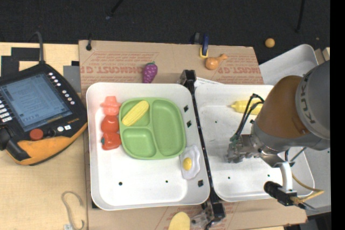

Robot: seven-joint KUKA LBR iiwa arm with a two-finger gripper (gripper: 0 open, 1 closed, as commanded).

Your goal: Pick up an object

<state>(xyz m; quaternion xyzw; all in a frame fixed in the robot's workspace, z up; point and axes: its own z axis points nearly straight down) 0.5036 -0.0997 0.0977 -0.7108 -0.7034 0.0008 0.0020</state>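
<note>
The arm's orange band (283,110) hangs over the right bin (221,180). Below it my gripper (235,152) sits low over the bin floor, seen from above, with nothing visible between its parts. A yellow toy (240,106) lies at the back of the right bin, partly hidden by the arm. In the left bin (135,191) lies a green divided plate (153,129) with a corn cob (133,112) on it. A red toy bottle (110,124) lies left of the plate. A fried egg toy (188,161) rests at that bin's right edge.
A purple grape toy (149,71) and an orange gourd toy (214,61) lie on the cardboard behind the bins. A yellow object (179,221) sits at the front edge. A teach pendant (35,107) lies left of the bins.
</note>
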